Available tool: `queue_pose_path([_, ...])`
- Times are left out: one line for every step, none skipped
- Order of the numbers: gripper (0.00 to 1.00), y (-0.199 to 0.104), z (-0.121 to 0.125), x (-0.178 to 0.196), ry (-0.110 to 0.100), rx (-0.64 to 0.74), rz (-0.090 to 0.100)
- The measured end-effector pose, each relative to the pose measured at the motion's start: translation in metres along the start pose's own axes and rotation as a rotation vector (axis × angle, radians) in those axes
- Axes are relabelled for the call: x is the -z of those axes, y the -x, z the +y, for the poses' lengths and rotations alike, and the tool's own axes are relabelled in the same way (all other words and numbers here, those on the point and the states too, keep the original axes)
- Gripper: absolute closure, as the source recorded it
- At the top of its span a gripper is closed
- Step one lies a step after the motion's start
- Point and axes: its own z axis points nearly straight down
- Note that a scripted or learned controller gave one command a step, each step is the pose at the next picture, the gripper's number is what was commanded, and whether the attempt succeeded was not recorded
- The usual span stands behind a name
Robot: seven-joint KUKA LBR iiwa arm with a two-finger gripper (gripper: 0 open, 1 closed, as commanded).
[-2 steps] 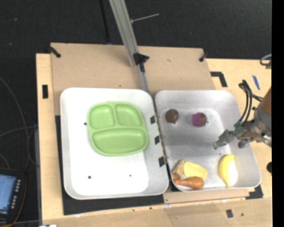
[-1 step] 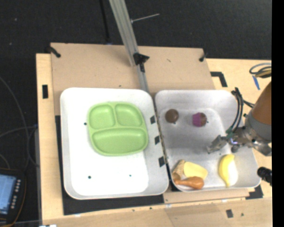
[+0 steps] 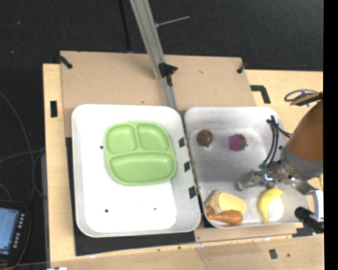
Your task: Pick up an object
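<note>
The brown surface has two white bins side by side: the left bin has a green plate with three parts, and the right bin has small toy foods. The gripper hangs low in the right bin just above a yellow lemon, and I cannot tell if it is open or shut. Near the front are a yellow piece and an orange carrot, with a brown ball and purple ball farther back.

Even overhead light; mild glare on right bin; soft focus, dark surround, faint shadows.
</note>
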Motion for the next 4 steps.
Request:
queue_pose_path([1.0, 0.001, 0.002, 0.014, 0.009, -0.005, -0.002])
queue_pose_path([1.0, 0.006, -0.002, 0.076, 0.012, -0.001, -0.004])
queue_pose_path([1.0, 0.012, 0.002, 0.121, 0.011, 0.004, -0.004])
queue_pose_path([1.0, 0.013, 0.004, 0.162, 0.011, 0.005, -0.003])
